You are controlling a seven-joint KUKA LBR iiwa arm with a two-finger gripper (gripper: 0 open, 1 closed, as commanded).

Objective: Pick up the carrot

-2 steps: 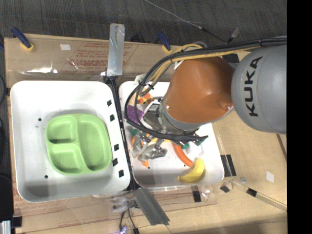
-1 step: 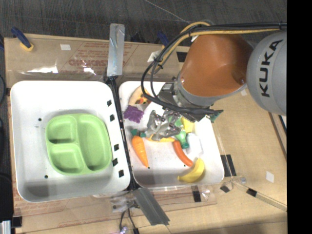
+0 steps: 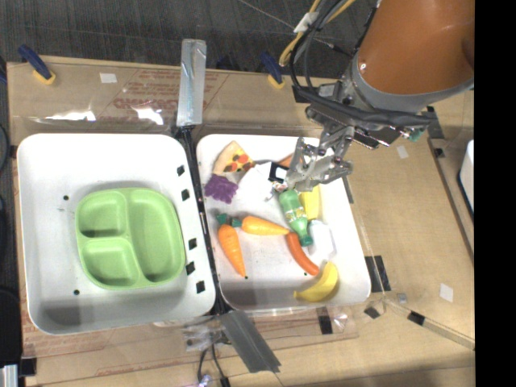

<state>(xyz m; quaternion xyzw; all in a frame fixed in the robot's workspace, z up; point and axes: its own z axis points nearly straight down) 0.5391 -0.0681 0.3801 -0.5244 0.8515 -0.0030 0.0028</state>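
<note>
Camera view. Two white bins side by side. Left bin [image 3: 32, 216] holds a green divided plate [image 3: 129, 237]. Right bin [image 3: 266, 285] holds the toy food: pizza slice [image 3: 234, 160] at 11 o'clock, purple piece [image 3: 220, 188] just below it, a green bottle [image 3: 292, 211] with a yellow piece [image 3: 311, 202] touching its right side near centre-right, banana [image 3: 319, 285] at 5 o'clock.

Three carrot-like items. Carrot [image 3: 231, 248] with a green top lies at 8 o'clock in the right bin, tip pointing toward 5. An orange-yellow one [image 3: 264, 226] lies crosswise just above it, their green ends close together. A darker orange one [image 3: 301, 254] runs from under the bottle toward the banana.

Gripper [image 3: 310, 172] hangs at about 1 o'clock in the right bin, just above the bottle's upper end. Fingers blurred against the clutter; cannot tell whether they are apart or together. Nothing seen between them.

Step, as judged: approach, no grasp yet. Gripper is nearer the bottle than any carrot. Next move calls for shifting toward 7 o'clock to the carrot, lining up the fingers across its long axis, and descending clear of the crosswise neighbour.
</note>
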